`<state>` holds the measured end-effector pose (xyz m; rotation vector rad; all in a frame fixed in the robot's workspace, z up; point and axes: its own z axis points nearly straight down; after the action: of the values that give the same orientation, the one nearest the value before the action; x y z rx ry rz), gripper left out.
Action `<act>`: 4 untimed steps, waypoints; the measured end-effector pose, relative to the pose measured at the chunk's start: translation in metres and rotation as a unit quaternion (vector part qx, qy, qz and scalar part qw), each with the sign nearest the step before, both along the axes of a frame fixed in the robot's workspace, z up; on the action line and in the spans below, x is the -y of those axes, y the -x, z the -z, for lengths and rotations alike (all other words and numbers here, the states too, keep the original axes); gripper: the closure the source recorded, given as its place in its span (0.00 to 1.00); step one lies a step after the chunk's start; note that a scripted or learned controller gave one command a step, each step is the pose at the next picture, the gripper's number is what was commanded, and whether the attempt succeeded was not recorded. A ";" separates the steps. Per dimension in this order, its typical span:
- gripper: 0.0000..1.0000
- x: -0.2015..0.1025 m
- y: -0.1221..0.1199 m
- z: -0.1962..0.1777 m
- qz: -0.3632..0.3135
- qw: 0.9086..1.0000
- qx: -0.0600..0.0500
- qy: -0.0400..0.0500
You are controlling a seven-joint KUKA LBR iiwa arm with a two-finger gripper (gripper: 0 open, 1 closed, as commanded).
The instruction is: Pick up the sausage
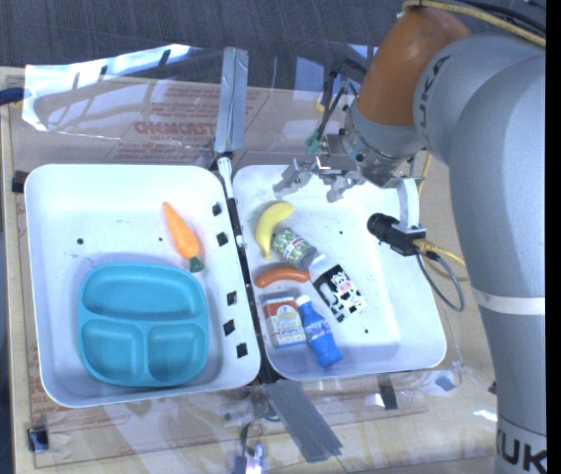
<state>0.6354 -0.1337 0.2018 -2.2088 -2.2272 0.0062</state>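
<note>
The sausage (280, 276) is a short orange-red link lying flat in the right bin (409, 304), near its left wall. Just above it rest a small green-lidded jar (293, 246) and a banana (272, 223). My gripper (313, 180) hangs over the bin's far end, above and to the right of the banana, well apart from the sausage. Its two fingers (290, 180) are spread apart with nothing between them.
Below the sausage lie a red-labelled packet (284, 324), a blue bottle (319, 336) and a black-and-white carton (340, 292). The left bin (53, 225) holds a carrot (181, 232) and a blue divided tray (144, 326). A black cable connector (391, 230) hangs at the right.
</note>
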 end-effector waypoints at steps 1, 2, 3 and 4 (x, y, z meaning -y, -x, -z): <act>0.00 0.057 0.044 0.094 0.057 0.998 0.004 0.001; 0.00 0.002 0.082 0.098 0.071 0.997 0.001 0.000; 0.00 -0.011 0.127 0.110 0.107 0.994 0.002 0.001; 1.00 -0.011 0.126 0.100 0.103 0.995 0.003 0.001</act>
<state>0.5096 -0.1226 0.1017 -2.4313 -1.9907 0.0006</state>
